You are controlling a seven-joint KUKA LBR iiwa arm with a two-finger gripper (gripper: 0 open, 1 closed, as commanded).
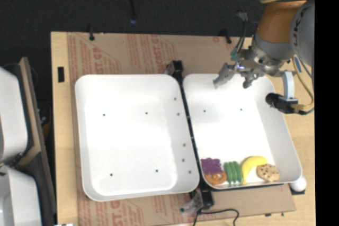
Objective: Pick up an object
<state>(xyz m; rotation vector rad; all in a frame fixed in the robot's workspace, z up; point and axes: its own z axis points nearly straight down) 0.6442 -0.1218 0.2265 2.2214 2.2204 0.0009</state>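
Two white bins sit side by side on the desk (pixel 63 114), and from the one camera above, the right bin (pixel 238 129) serves as the landmark. Five small toy foods crowd its near edge, likely because they have slid or been dropped there together: a purple bunch of grapes (pixel 212 166) at the near-left corner, an orange slice (pixel 215 179) just under it, a green pod (pixel 233 173) next along, a yellow lemon (pixel 254 164) beside that, and a cookie (pixel 267 171) nearest the near-right corner. Any of them could serve as the thing to pick up.

The green pod is the one with a clear long axis; it runs roughly from the far side toward the near rim of the right bin, nearly square to that rim. The lemon lies slantwise, its long axis tilted toward the near-left. The cookie and grapes show no marked direction.

The claw (pixel 233 78) hangs over the far rim of the right bin, well apart from the toys, its two fingers spread and nothing between them. I judge this a waiting or approach pose: it stands high so that the descent can start clear of the bin walls.

The left bin (pixel 130 135) lies just beside the right bin.
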